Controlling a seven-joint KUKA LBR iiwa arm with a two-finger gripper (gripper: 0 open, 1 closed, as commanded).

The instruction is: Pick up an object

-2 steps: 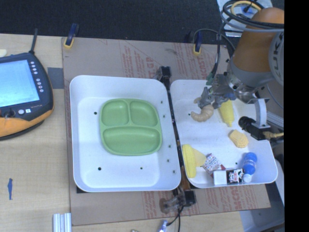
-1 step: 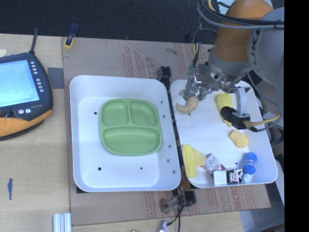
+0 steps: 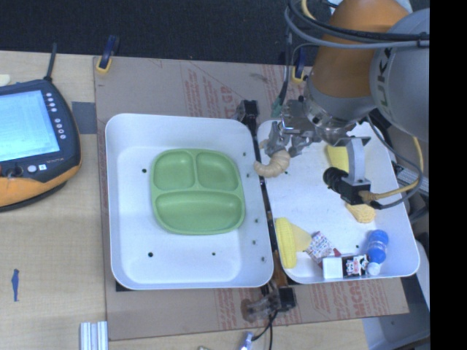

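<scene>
Two white bins sat side by side on the bench, the left bin (image 3: 124, 265) bearing a green divided plate (image 3: 197, 192). Over the right bin (image 3: 408, 265), the gripper (image 3: 281, 148) hung at the near-left wall with a tan curved piece (image 3: 273, 166) seemingly pinched at its fingertips. Judging by that, the pick looked made; lifting clear remained

The arm (image 3: 398, 57) is grey with a rounded orange band above the wrist (yellow and black cables loop over it), ending in a metallic gripper (image 3: 281, 143).
</scene>
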